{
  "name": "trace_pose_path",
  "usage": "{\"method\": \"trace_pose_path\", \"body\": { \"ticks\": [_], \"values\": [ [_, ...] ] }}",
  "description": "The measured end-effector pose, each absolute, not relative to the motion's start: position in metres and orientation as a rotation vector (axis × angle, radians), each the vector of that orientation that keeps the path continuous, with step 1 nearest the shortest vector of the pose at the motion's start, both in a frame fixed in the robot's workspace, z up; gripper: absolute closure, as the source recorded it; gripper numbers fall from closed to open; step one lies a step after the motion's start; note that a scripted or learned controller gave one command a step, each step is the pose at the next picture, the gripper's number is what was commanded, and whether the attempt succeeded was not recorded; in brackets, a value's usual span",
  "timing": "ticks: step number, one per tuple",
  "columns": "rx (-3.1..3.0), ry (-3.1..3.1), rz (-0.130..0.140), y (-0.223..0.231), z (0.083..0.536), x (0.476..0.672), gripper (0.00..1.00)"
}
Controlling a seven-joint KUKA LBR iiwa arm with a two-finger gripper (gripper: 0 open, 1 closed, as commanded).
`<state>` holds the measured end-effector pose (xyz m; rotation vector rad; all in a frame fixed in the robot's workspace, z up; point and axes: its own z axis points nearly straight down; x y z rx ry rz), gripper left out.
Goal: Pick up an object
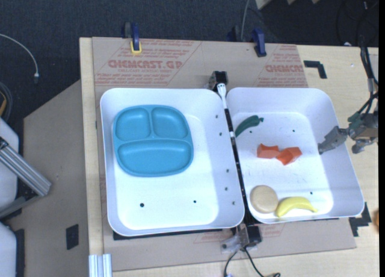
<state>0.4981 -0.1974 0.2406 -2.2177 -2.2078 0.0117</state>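
The right bin (337, 149) holds four small things. A yellow banana (295, 206) lies near the bin's front edge, its long axis running roughly left to right with the ends curving slightly down toward the front. Just to its left, touching or nearly so, sits a round beige piece (263, 199). An orange-red chunk (278, 153) lies mid-bin, long axis left to right. A dark green pepper-like piece (247, 124) lies near the bin's back left corner, slanting up to the right. The left bin (204, 197) carries a blue divided plate (154, 140). The tool (332, 140) hangs over the right bin's right edge; whether it is clenched or released, I cannot tell.
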Motion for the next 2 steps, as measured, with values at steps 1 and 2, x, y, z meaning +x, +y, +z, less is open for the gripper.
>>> {"method": "trace_pose_path", "body": {
  "ticks": [1, 2],
  "values": [
    [-2.221, -2.222, 0.001, -0.196, 0.248, 0.501, 0.00],
    [-2.217, -2.217, 0.003, -0.185, 0.197, 0.501, 0.00]
  ]
}}
